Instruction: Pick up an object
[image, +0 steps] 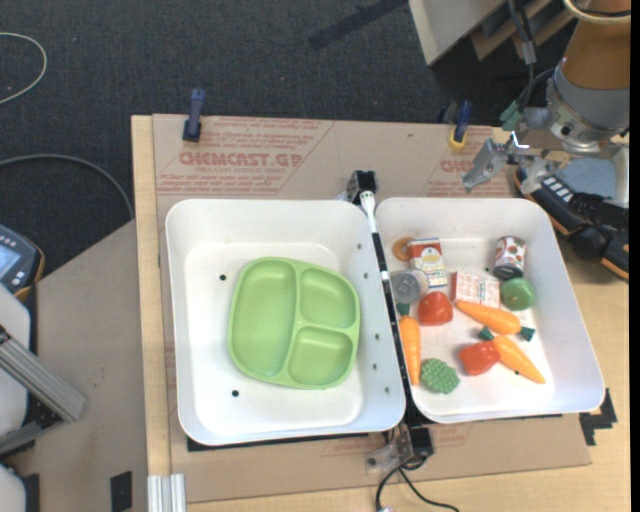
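The hand (487, 165), fingers spread, hovers beyond the right bin (575, 330) of bright toy food (470, 320).

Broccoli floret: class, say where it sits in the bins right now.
The broccoli floret lies in the right bin, near its front edge, just right of the upright carrot and left of the red pepper.

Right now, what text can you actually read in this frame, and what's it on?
"CHEMCAST GP", red print, on the brown protective sheet covering the board under the bins; the last letters are faint.
Same red print repeats at the sheet's right side, too faint to read.
Small carton with a red label: print too small to read.
Pink-white box: too small to read.
Can: label blurred.
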